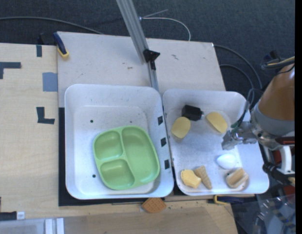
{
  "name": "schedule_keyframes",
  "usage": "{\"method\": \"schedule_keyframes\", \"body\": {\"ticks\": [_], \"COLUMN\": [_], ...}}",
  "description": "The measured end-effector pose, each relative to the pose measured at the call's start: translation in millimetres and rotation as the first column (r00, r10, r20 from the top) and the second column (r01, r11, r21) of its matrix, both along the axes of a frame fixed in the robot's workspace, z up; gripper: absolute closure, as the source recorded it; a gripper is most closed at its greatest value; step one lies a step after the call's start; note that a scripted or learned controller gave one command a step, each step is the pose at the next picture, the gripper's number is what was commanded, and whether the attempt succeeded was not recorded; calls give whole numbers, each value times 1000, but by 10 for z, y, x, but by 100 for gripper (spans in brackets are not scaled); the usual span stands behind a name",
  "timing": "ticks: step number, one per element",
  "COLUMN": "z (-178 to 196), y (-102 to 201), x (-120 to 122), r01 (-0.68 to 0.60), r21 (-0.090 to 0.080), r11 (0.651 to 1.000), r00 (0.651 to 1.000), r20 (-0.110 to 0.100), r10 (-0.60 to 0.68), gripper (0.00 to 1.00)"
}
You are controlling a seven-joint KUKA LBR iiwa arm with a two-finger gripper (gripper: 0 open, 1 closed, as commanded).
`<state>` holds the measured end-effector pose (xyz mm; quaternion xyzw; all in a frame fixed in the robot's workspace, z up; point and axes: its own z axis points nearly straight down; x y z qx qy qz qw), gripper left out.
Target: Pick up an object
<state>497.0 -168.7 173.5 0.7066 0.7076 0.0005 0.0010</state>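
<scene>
1. I see the arm entering from the right, its orange band and grey wrist hanging over the right rim of the right bin. It slants down and to the left.
2. The left bin is a shallow white tray with rounded corners and a speckled floor.
3. The right bin is the same shape, touching the left one along a shared edge.
4. A lime-green divided plate of smooth plastic lies flat in the left bin, low and right of centre, with three compartments.
5. The gripper sits low inside the right bin near its right side, a small grey metal piece. From this view I cannot tell how it is set, and I see nothing clearly gripped by it.
6. A pale yellow rounded piece lies up and to the left of the gripper, its long axis slanted from upper left to lower right.
7. A second yellow rounded piece lies nearer the bin's left wall, roughly upright in the picture.
8. A tan bread-like piece rests in the lower right corner, lying crosswise.
9. A yellow chunk sits at the bottom edge.
10. A waffle cone lies just beside that chunk, tip pointing toward the lower right.
11. A white egg-shaped object lies just below the gripper, long axis crosswise; I cannot tell if they touch.
12. A small black block sits just above the second yellow piece.
</scene>
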Motion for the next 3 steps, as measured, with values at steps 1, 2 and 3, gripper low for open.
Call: {"method": "schedule_keyframes", "body": {"ticks": [1,2,3], "z": [619,1240,1221], "y": [-38,-30,506], "x": [50,14,99], "r01": [0,-1,-5], "r21": [-2,-2,2], "r11": [1000,1000,1000], "r00": [1000,1000,1000], "r20": [3,4,-3], "r10": [0,1,5], "gripper": [100,100,100]}}
